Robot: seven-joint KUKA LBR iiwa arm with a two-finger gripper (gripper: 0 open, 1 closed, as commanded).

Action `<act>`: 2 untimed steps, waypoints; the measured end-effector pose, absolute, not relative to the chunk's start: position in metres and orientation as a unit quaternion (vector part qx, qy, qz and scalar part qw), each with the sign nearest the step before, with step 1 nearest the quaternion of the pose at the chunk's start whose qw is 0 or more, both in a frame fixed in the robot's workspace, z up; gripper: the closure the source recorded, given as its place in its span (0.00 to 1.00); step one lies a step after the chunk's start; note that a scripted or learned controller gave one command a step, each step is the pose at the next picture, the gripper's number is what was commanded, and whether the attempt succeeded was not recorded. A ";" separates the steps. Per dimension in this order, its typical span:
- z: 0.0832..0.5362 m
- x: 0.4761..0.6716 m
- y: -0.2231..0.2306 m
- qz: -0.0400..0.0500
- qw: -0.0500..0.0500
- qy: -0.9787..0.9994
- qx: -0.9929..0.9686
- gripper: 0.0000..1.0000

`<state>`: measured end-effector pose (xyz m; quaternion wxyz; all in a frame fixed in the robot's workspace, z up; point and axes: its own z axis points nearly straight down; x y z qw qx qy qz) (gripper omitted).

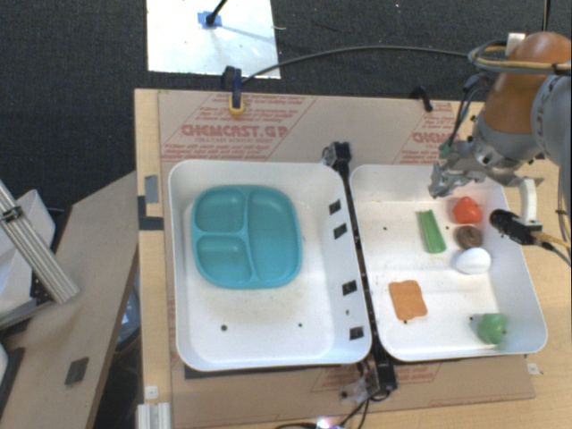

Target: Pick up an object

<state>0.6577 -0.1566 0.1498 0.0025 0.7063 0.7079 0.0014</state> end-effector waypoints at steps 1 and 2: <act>0.216 0.661 -0.157 0.003 0.004 0.709 0.706 1.00; 0.272 0.665 -0.167 0.002 0.004 0.708 0.706 1.00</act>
